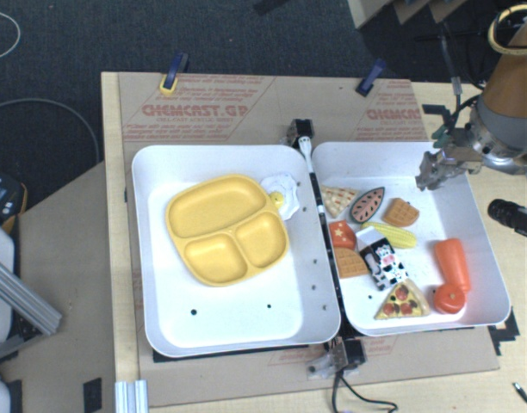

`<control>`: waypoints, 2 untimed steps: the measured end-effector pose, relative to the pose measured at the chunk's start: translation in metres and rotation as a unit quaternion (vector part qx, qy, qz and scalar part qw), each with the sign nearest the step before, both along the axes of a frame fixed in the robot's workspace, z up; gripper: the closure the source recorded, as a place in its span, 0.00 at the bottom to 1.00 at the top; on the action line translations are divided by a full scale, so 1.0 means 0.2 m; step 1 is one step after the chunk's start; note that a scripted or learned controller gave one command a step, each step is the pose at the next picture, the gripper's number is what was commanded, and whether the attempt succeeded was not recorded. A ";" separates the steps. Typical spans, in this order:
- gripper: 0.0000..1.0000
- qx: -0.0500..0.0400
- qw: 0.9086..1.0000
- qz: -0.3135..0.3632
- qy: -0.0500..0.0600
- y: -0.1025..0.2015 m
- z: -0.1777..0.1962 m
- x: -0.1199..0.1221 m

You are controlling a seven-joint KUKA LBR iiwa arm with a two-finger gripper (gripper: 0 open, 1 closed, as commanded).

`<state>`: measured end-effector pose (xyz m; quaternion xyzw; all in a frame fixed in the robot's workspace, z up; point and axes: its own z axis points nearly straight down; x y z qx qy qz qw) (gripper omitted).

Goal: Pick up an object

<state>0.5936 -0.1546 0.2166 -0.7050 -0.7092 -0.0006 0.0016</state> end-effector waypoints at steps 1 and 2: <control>1.00 -0.001 1.000 0.000 -0.002 0.22 0.04 0.05; 1.00 -0.001 1.000 0.000 -0.002 0.50 0.01 0.15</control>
